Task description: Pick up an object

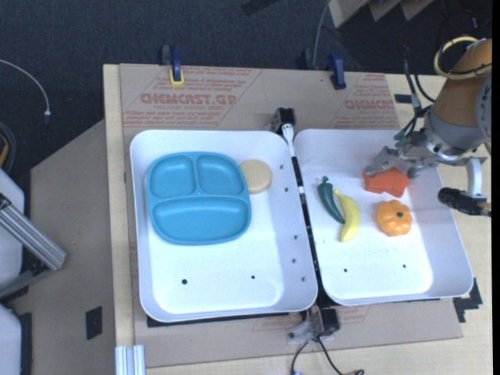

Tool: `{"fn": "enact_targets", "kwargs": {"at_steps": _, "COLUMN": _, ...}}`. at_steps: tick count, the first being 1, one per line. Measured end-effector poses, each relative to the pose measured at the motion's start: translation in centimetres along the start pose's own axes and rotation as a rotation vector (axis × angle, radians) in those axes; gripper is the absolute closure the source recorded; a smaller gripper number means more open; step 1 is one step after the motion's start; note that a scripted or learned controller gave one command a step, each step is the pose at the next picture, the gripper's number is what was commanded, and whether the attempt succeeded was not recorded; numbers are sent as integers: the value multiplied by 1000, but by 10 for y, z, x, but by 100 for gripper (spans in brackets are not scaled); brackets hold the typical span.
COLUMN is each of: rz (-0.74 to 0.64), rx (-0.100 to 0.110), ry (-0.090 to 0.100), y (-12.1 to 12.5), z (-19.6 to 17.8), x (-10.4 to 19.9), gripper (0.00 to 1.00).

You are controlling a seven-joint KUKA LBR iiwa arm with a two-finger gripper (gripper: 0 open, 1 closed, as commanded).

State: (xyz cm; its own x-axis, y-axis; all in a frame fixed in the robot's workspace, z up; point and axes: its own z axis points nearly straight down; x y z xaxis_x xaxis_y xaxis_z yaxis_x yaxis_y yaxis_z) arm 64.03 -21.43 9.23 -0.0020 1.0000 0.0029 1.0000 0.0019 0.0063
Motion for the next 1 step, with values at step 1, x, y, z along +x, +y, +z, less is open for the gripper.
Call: {"fn": "enact_targets", "kwargs": {"at_steps": 1, "rz": -1, "rx": -20, "ry": -15, "y": 4, "z": -15, "x": -3, "gripper": 100}}
